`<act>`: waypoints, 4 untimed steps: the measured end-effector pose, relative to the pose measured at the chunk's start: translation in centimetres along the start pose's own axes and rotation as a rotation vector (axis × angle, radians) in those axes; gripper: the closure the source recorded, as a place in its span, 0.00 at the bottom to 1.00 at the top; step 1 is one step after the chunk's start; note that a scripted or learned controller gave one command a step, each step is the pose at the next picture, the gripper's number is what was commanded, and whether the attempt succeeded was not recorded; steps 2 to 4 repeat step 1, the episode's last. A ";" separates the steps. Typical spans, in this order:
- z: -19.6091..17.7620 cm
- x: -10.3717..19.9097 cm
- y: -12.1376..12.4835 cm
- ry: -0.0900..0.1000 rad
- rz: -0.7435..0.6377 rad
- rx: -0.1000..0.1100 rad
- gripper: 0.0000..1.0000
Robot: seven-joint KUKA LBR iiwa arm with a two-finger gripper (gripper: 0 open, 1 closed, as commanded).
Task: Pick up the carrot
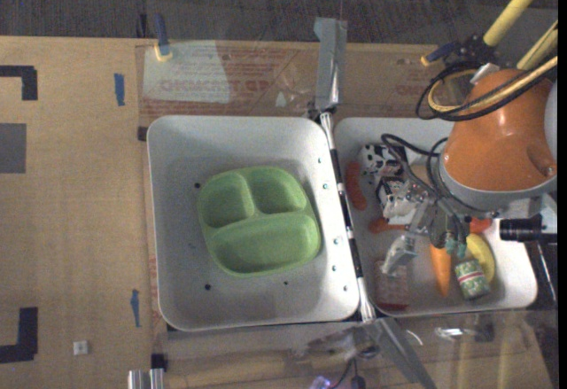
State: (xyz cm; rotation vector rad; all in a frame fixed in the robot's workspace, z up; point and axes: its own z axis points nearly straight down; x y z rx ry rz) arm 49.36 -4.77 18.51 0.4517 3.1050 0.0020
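The carrot [440,270] is a short orange cone lying in the right bin [523,294], pointing toward the front edge. My gripper [419,245] hangs over the middle of that bin, just left of and above the carrot's thick end. Its fingers stand apart, one silver finger [400,255] to the left of the carrot and the other close to the carrot's top. Nothing sits between them. The grey arm with its orange band [496,143] covers the bin's back right part.
Beside the carrot lie a yellow fruit [481,252] and a small green bottle [470,279]. A red sausage [355,186] and a black-and-white toy [376,158] lie at the bin's back left. The left bin [168,201] holds a green divided plate [259,220].
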 end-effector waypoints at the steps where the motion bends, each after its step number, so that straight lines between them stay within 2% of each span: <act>1: 6.7 -0.8 -7.7 0.003 0.111 0.001 0.00; 4: 6.7 -0.8 -7.7 0.003 0.111 0.001 0.00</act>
